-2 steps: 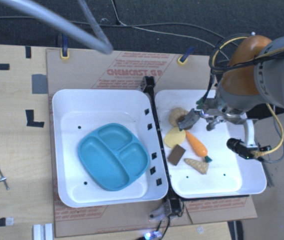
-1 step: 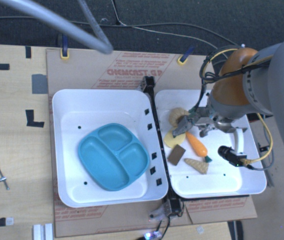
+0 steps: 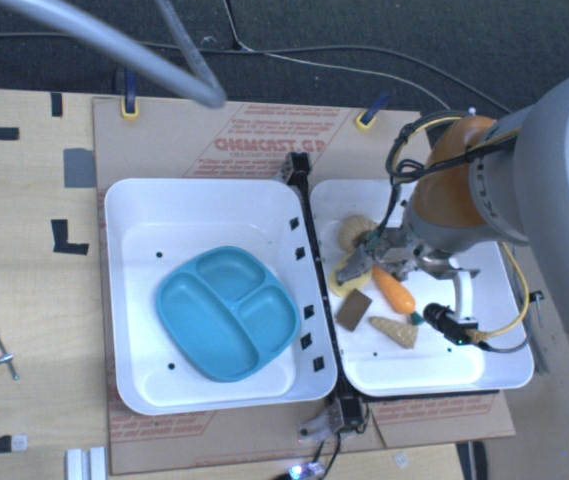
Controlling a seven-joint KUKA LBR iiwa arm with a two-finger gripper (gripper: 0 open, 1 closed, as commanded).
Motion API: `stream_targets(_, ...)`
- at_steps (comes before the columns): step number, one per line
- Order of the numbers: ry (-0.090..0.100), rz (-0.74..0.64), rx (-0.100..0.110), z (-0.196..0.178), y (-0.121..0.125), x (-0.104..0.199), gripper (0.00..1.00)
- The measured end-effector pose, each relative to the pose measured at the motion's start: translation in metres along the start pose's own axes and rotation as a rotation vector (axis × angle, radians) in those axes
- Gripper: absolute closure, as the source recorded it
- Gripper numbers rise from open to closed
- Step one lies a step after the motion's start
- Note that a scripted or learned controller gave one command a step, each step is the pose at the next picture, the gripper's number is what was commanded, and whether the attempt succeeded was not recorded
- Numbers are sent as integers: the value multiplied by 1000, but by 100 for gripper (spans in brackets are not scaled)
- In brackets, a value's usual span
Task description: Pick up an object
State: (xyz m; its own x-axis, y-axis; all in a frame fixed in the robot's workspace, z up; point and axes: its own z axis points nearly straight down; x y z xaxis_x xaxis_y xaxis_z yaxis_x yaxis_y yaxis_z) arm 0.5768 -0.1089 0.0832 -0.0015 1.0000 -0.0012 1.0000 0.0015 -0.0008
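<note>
The gripper point(image 3: 389, 253), its state impossible to tell, sits low in the right bin point(image 3: 499, 368) over the orange carrot point(image 3: 395, 291); the grasp looks unconfirmed, calling for closure before lifting.

A robotics lab or test workshop. A pale wooden tabletop point(image 3: 24, 288) carries black tape marks at the left of the frame and a printed cardboard sheet point(image 3: 264, 143) held by yellow clamps point(image 3: 130, 106) near the top. Two white bins point(image 3: 124, 228) sit side by side on it. Loose cables point(image 3: 364, 60) cross the dark floor above. A metal pole point(image 3: 94, 33) slants across the upper left.
</note>
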Motion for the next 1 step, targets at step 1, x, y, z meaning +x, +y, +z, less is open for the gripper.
stream_targets(1,-1,-1,-3,-13,1,0,100)
